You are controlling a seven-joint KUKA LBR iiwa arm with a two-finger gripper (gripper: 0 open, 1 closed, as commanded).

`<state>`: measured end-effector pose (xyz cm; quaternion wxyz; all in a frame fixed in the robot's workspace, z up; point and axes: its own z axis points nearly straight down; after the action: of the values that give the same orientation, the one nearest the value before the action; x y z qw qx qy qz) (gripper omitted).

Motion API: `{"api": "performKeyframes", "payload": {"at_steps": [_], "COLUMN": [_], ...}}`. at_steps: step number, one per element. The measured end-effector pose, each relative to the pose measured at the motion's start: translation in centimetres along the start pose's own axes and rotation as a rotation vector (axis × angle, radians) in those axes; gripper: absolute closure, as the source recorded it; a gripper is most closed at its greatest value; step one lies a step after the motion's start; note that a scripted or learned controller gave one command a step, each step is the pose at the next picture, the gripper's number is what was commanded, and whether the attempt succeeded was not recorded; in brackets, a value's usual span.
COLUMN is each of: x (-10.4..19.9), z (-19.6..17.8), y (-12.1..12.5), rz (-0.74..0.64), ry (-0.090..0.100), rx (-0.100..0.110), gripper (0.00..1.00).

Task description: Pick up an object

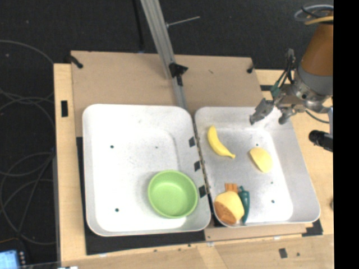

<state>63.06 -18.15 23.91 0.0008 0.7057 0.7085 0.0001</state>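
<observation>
Claw: the claw (274,114) hangs over the right bin (300,167) near its 1 o'clock corner, fingers spread apart, nothing between them; likely poised high to choose a target.
Banana: a banana (219,143) lies at about 10 o'clock in the right bin, clear of the wall, well apart from the claw.
Yellow lump: a yellow lump (261,159) sits mid-bin, nearest the claw, free on all sides; probably the easiest grab.
Orange toy: an orange toy (229,206) is crowded into the 7 o'clock corner; walls would hinder a grip.
Bowl: a green bowl (173,193) rests at 5 o'clock in the left bin (112,128).
Counter: the counter (112,77) carries both bins.
</observation>
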Motion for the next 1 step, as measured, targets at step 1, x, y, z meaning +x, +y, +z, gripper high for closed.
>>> {"api": "performKeyframes", "payload": {"at_steps": [1], "x": [-0.04], "z": [0.00], "y": [-0.01], "rz": [0.000], "ry": [-0.001], "rx": [0.000], "gripper": [0.00]}}
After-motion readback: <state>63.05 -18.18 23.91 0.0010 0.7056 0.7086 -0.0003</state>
